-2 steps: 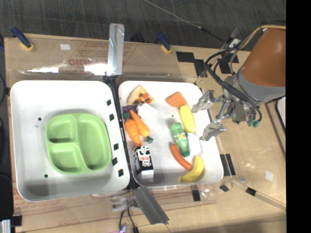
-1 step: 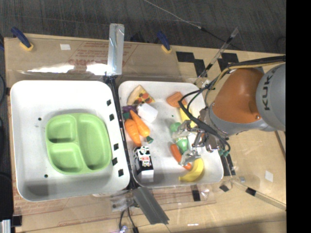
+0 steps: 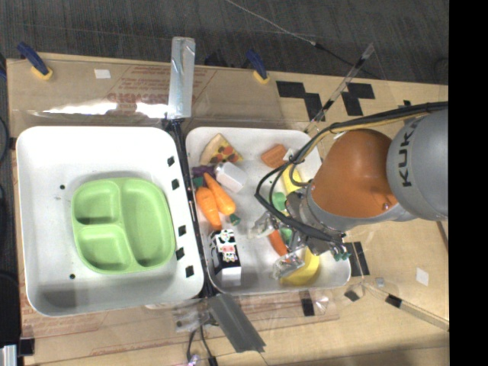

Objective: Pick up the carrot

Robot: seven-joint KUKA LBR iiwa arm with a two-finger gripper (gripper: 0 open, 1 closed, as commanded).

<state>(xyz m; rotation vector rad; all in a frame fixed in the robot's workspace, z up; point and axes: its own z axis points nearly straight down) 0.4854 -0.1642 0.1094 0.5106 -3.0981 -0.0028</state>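
Arm bent low over right bin (image 3: 252,137); carrot (image 3: 214,199) left lying at bin's left side.

Arm is reached in from the right, orange band w/ cables hunched over bin's right half, wrist angled down-left. Claw (image 3: 286,244) is seen low near bin's front, just beside a banana (image 3: 305,269) & a small orange piece; open or closed can't be told. Carrot is lain diagonally by the divider, apart from claw. Green tray (image 3: 122,223) is sat in left bin.

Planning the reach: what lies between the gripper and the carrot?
In the camera view, mostly bare white bin floor separates the gripper from the carrot.
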